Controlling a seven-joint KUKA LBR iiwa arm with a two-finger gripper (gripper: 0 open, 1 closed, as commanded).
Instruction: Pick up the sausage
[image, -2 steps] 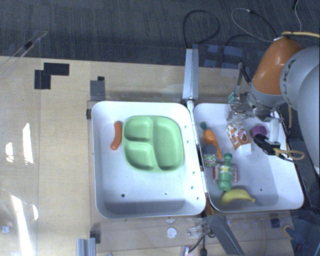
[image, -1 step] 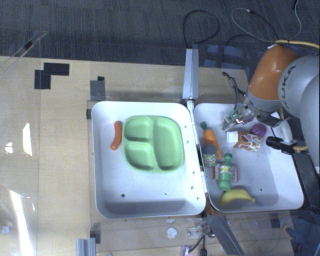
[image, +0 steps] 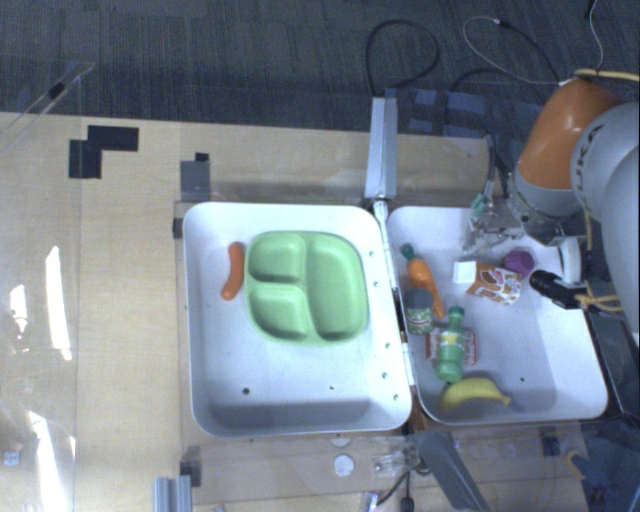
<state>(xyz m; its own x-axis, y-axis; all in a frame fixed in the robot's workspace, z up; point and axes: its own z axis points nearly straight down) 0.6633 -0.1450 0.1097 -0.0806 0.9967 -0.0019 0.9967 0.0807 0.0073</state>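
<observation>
Pale wooden bench (image: 100, 330) on dark carpet (image: 250, 60) bears two shallow white bins (image: 300, 400); orange sausage (image: 233, 271) lies beside green divided plastic plate (image: 305, 285); gripper (image: 492, 228) finger state unclear

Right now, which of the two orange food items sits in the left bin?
The sausage. It lies alone beside the green tray in the left bin; the carrot is in the right bin, among the other items.

no legible text, package prints too blurred
</observation>
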